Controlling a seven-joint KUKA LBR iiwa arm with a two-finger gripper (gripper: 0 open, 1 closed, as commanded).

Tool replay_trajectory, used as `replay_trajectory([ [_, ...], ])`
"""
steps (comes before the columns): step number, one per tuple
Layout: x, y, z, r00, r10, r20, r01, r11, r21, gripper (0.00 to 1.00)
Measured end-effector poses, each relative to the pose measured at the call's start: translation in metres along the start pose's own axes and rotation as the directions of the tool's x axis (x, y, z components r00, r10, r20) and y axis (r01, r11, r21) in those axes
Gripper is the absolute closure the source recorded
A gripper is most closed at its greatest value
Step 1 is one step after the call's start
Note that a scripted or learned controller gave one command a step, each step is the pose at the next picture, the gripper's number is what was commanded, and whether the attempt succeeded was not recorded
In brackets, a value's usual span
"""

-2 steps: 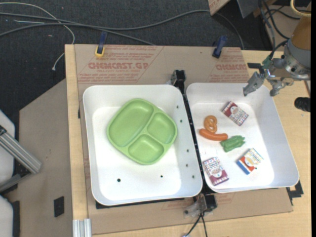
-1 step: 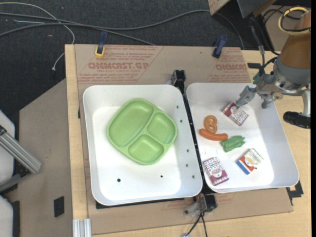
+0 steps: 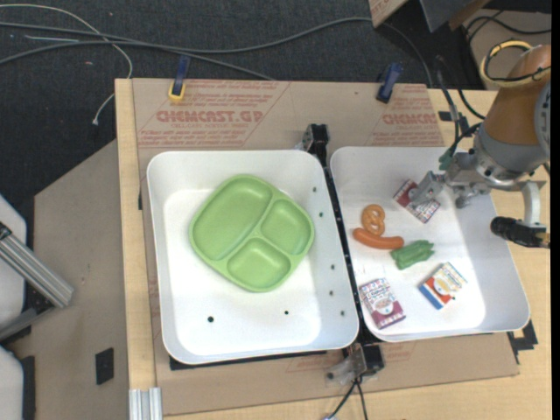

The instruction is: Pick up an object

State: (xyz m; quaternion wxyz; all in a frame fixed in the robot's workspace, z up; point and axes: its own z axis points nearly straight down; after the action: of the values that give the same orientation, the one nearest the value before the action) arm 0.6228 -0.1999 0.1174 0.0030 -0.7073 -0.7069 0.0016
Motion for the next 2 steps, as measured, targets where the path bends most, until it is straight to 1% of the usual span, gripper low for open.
replay_trajectory([
  [1,0.000,0.002,-0.015,1.000,-0.001,0.002,0.001,1.000,-0.009,1.00],
  [2,0.001,0.001,-0.060,1.000,-0.001,0.004,0.001,1.000,-0.013,1.00],
])
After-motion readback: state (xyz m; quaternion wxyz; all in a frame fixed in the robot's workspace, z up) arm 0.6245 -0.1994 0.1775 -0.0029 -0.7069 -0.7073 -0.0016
